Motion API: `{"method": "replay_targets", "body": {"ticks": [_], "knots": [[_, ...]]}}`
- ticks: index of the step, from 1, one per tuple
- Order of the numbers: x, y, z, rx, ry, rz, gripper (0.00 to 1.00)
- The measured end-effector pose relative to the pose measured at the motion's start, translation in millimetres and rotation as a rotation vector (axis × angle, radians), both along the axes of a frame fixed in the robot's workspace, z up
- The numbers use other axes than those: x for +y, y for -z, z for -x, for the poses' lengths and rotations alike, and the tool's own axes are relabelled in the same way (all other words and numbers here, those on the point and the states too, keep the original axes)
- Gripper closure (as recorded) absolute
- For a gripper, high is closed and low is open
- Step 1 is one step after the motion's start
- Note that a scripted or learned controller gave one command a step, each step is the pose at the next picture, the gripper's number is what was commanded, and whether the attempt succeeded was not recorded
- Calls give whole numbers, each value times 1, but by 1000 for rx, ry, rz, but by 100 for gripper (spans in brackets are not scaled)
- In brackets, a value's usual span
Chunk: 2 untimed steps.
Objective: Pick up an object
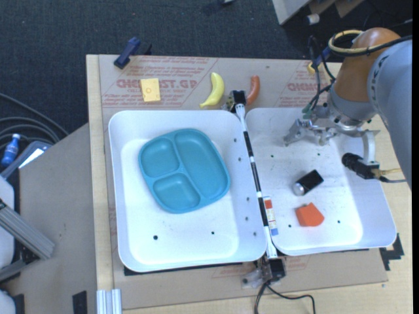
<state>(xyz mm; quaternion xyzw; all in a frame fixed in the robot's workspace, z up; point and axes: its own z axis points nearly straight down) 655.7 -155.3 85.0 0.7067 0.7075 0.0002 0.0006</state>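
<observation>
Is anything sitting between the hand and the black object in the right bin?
Nothing visible does. The hand hangs over the right bin's far end; bare white floor separates it from the black object. The orange block lies beyond it.

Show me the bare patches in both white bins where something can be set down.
Left white bin: bare floor runs along its front edge, below the blue divided plastic tray, which crowds the middle. Right white bin: bare floor lies between the centre divider and the black cylinder. The end effector crowds its back; the orange block sits near the front.
</observation>
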Motion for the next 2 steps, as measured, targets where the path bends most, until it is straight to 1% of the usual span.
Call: {"method": "replay_targets", "body": {"ticks": [1,2], "knots": [[-31,0,-11,-1,1,1,0],[-13,0,-11,3,0,-1,0]]}}
